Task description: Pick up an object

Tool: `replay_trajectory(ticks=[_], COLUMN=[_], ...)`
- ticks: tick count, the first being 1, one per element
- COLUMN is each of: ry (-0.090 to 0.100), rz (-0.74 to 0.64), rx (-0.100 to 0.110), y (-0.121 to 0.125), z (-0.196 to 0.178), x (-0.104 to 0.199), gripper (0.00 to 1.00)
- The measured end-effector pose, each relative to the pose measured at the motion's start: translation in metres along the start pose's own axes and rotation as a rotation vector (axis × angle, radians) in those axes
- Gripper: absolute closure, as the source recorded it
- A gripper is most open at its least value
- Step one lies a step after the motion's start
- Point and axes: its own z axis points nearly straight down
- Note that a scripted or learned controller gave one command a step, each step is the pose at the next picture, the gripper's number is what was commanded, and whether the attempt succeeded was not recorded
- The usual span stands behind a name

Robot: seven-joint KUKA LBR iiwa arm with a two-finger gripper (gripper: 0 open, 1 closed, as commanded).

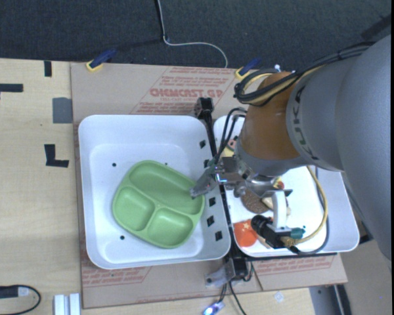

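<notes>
A green divided plate (156,204) lies tilted in the left bin (98,143), its right edge near the wall between the bins. My gripper (205,184) hangs low over that dividing wall, its tip reaching toward the plate's right rim. In the right bin (335,235) an orange object (243,234) lies at the front left corner. A brown object (251,202) sits just behind it, partly hidden under the wrist. The arm covers much of the right bin.
Both bins stand on a cardboard sheet (177,90) on the wooden bench. Black clips (214,220) line the wall between the bins. A thin white cable (184,43) runs across the dark surface at the back.
</notes>
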Motion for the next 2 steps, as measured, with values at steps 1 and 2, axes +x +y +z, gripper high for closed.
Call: replay_trajectory(ticks=[1, 2], ry=[-0.001, -0.004], rz=[0.007, 0.004], rx=[-0.019, -0.003], y=[-0.024, -0.024], z=[-0.203, -0.208], x=[0.002, 0.062], gripper=[0.00, 0.00])
